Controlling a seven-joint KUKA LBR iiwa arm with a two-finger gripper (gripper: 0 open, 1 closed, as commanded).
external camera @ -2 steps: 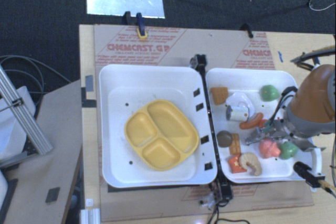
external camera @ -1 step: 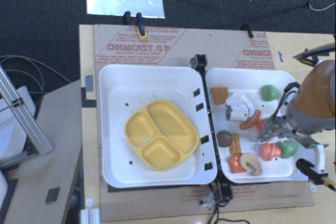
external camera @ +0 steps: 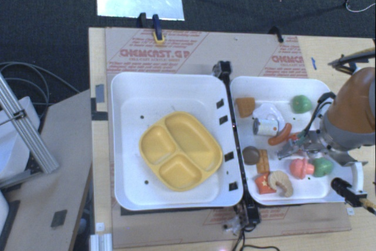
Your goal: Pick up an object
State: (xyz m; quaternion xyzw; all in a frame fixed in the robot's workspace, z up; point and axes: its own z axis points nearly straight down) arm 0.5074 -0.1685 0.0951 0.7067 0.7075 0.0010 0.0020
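My gripper [external camera: 292,148] hangs low over the middle of the right bin [external camera: 276,83], reaching in from the right under the orange band of the arm [external camera: 355,107]. Just left of it lies a red-orange sausage [external camera: 279,134]. Right below it sit a salmon-pink piece [external camera: 301,168] and a green piece [external camera: 323,167]. Whether the gripper touches any of them is unclear. A white cup [external camera: 267,124] lies on its side up-left of the gripper.
The right bin also holds an orange block [external camera: 245,106], a green ball [external camera: 302,104], a brown ball [external camera: 251,154], a brown bar [external camera: 263,161], a tan curved piece [external camera: 284,182] and a small red piece [external camera: 264,184]. A yellow divided plate [external camera: 180,151] lies in the left bin [external camera: 129,97].
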